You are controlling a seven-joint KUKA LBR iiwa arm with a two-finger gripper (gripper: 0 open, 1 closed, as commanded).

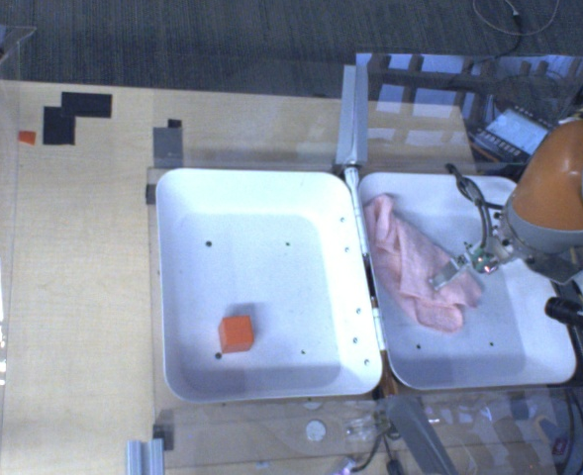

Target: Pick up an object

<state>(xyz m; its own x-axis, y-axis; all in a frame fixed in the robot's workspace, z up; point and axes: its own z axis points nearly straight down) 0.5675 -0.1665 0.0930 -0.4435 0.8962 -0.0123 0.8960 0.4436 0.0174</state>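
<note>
Orange block (237,333): near corner of left bin (271,191).
Pink cloth (410,270): right bin (538,364), beside the divider.
Fingers (457,272): over cloth's right edge; grip unclear.
Arm: cut off at right.
Table (73,265): pale wood; dark floor beyond.

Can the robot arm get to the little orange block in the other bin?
Probably yes. The orange block lies alone on the open floor of the left bin, with nothing over it. The gripper is at the pink cloth in the right bin, so it must cross over.
</note>
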